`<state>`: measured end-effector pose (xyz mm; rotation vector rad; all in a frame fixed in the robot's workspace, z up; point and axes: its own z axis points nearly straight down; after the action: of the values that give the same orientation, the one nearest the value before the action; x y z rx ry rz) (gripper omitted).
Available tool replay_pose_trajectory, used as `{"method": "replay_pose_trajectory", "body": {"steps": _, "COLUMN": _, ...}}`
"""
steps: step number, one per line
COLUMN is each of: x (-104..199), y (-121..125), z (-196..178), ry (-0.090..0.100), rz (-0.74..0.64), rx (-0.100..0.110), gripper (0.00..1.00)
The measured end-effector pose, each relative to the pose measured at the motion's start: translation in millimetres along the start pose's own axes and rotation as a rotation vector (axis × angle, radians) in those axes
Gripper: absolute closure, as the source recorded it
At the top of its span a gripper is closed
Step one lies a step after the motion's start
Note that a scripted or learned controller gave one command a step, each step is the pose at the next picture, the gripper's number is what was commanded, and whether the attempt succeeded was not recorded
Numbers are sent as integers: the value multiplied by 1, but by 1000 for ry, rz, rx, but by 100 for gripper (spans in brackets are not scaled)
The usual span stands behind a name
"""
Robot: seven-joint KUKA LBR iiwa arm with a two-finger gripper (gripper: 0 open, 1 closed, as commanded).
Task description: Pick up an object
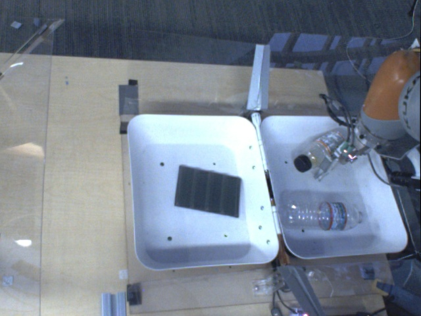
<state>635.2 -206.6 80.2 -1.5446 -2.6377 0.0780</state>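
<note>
On the left, the bigger of the two bins (141,176) holds a dark ribbed rectangular pad (208,191), lying flat near its middle, a little askew. It sits well away from the walls, so it would be easy to reach, but being so flat it gives fingers little to close on.

Moving right across the seam where the two trays touch, the right bin (388,239) holds a clear plastic bottle (321,216) on its side near the front wall, its label band toward the right end. Lying down like that it can roll, so I'd guess a grab across its body would suit it better than one along its length.

Just behind the bottle, the gripper (327,155) hangs low over the bin, tilted toward the left, with the orange-banded arm (388,94) leaning in from the right. Something small, round and dark (302,163) sits at its tip; whether that is a picked object or part of the tool is unclear. The gripper's state I cannot tell from here.
</note>
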Motion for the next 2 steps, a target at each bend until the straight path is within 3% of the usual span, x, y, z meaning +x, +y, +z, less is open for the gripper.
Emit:
{"method": "replay_pose_trajectory", "body": {"steps": 1, "x": 20, "y": 25, "z": -1, "ry": 6, "rz": 462, "rx": -14, "gripper": 0}}
{"method": "replay_pose_trajectory", "body": {"steps": 2, "x": 2, "y": -6, "z": -20, "ry": -24, "rz": 421, "rx": -88, "gripper": 0}}
